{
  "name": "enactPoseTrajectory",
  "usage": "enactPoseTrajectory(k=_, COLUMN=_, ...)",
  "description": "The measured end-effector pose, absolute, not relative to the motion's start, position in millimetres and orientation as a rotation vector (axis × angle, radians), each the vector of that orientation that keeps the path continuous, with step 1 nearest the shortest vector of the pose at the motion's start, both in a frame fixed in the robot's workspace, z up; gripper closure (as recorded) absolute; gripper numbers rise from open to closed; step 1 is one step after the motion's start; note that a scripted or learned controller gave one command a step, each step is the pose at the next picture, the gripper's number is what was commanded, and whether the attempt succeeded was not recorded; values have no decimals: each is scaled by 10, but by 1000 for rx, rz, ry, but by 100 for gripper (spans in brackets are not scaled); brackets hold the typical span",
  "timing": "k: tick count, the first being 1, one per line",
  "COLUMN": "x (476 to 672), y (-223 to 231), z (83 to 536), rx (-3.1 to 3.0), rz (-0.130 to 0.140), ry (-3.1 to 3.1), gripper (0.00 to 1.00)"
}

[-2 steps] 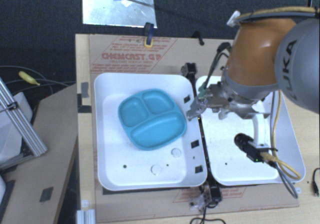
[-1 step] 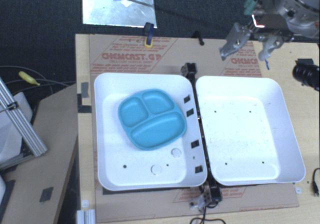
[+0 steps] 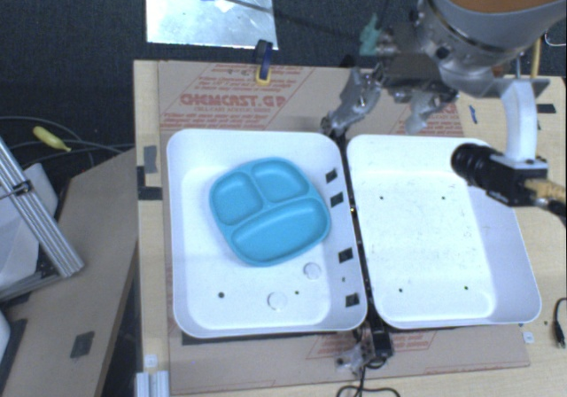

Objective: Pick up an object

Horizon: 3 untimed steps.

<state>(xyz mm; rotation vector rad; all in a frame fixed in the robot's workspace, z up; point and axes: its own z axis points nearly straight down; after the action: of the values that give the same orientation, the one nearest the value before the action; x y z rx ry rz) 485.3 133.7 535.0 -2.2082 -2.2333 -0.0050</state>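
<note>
A blue divided plate (image 3: 268,210) lies flat in the left white bin (image 3: 199,298), a little above the bin's middle. My gripper (image 3: 383,116) hangs above the bench's far side, over the cardboard just behind the gap between the two bins. Its two fingers (image 3: 345,116) stand apart with nothing between them, so it is open. It is up and to the right of the plate and does not touch it.
The right white bin (image 3: 434,298) sits beside the left one. A black cylinder on a white bracket (image 3: 485,170) juts over the right bin's far right corner. Two small clear discs (image 3: 312,271) lie in the left bin below the plate. A yellow clamp (image 3: 263,63) stands at the back.
</note>
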Motion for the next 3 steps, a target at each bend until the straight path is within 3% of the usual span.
enactPoseTrajectory(k=1, x=4860, y=1712, z=4870, rx=-2211, rz=2, ry=-2229, gripper=0)
enactPoseTrajectory(k=2, x=4870, y=1690, z=5013, rx=-2212, rz=-8, ry=-2234, gripper=100)
enactPoseTrajectory(k=3, x=4874, y=1690, z=5123, rx=-2206, rz=-11, ry=-2240, gripper=100)
